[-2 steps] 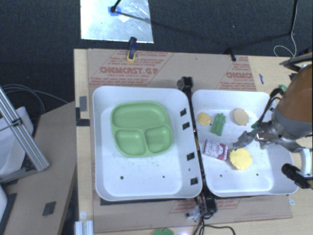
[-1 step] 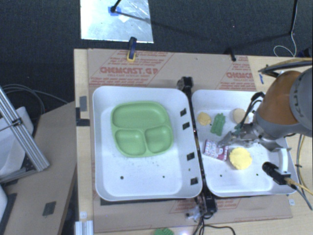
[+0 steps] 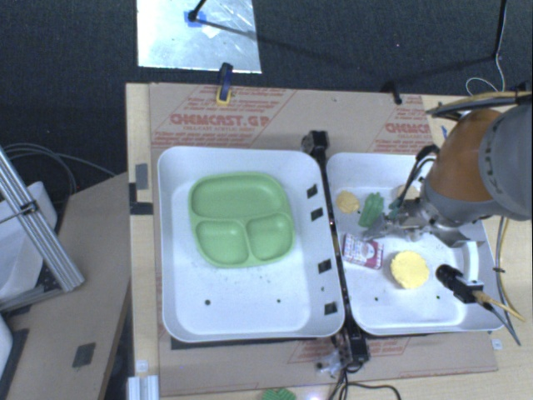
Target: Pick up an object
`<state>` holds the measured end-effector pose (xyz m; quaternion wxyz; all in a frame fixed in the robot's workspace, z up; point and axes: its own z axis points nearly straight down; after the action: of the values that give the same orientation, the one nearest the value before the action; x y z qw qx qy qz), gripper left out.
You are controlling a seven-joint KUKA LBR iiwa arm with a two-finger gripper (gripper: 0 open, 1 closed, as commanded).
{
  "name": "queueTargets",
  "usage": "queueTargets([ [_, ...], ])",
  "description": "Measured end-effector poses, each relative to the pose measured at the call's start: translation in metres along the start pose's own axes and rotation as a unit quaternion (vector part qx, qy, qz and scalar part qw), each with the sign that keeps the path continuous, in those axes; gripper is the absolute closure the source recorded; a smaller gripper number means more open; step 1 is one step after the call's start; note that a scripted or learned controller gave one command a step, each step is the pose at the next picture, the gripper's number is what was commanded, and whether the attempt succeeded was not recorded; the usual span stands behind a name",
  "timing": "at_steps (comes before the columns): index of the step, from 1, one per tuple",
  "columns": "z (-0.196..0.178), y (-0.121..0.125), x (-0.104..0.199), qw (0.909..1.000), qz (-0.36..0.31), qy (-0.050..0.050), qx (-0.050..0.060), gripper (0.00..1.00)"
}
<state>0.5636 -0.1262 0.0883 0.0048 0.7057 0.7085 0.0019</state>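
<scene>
The right bin [image 3: 433,319] holds a small yellow piece [image 3: 347,201], a green object [image 3: 371,209], a red and white packet [image 3: 363,251] and a round yellow object [image 3: 410,269]. My gripper [image 3: 390,222] is low in this bin, right beside the green object and just above the packet. The grey arm with its orange band [image 3: 466,169] covers the bin's right part.
The left bin [image 3: 179,307] holds a green divided plate [image 3: 242,218]. A black divider with clips [image 3: 329,232] runs between the bins. A black part of the arm with cables [image 3: 458,283] hangs over the right bin's lower right corner.
</scene>
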Motion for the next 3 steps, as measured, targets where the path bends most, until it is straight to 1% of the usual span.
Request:
queueTargets([
  [1, 0.003, 0.029, 0.014, 1.0000, -0.001, 0.002, 0.002, 0.00],
  [2, 0.004, 0.018, 0.008, 1.0000, 0.002, 0.002, 0.005, 0.00],
  [3, 0.001, 0.026, 0.008, 1.0000, 0.000, 0.002, 0.004, 0.00],
])
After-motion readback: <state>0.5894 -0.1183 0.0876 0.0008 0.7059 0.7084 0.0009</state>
